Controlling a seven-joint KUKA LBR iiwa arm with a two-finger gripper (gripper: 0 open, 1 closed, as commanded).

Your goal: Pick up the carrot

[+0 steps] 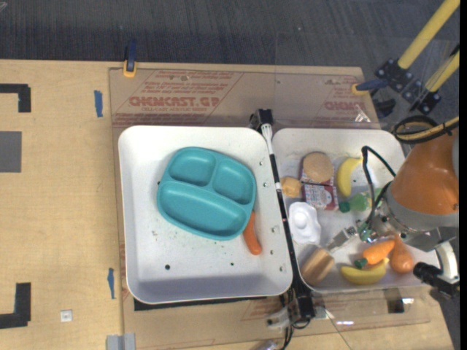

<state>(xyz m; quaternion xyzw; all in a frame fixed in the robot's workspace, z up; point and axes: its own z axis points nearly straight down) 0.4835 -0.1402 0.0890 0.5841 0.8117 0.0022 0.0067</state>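
The gripper (359, 232) hangs low over the right bin (343, 138), largely hidden under the arm's orange band (430, 181); I cannot tell whether it is released or clenched. Just below it lie an orange piece (377, 252) and a banana (363, 272), crowded and hard to identify. A white lump (304, 223) sits to its left. The carrot (252, 237) lies well apart in the left bin (139, 217), touching the teal plate (206, 192) at its lower right edge, near the wall between the bins. Bare floor lies below and to the left of the carrot.
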